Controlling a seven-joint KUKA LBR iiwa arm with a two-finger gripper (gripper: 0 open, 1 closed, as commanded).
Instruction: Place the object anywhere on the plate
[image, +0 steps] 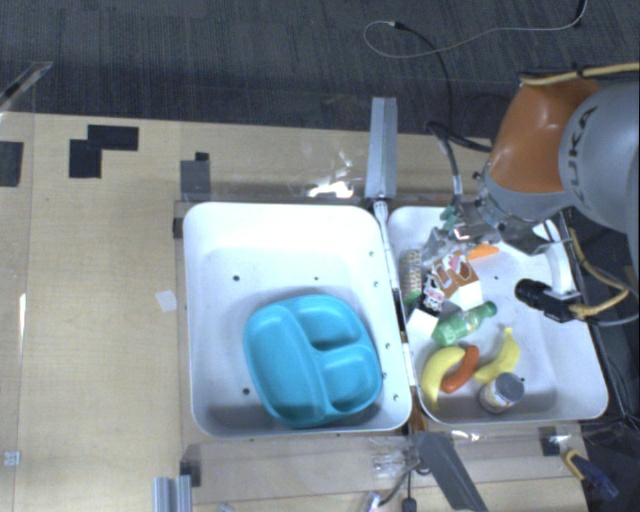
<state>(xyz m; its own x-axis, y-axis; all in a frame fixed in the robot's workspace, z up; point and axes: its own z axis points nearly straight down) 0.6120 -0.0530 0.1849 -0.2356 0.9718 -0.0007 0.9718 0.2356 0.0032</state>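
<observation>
A blue sectioned plate (313, 359) lies in the left bin (225, 250), toward its front. My gripper (449, 240) reaches down into the back of the right bin (580, 370), right over a small printed packet (447, 278). An orange piece (483, 252) sits just right of the gripper. Whether anything is between the fingers is hidden by the wrist.
In the right bin lie a green bottle (463, 320), a yellow pepper-like fruit with a red piece (450, 368), a banana (503, 357) and a small can (499, 392). A metal divider post (380, 150) stands behind the bins. Cables hang at the arm's right.
</observation>
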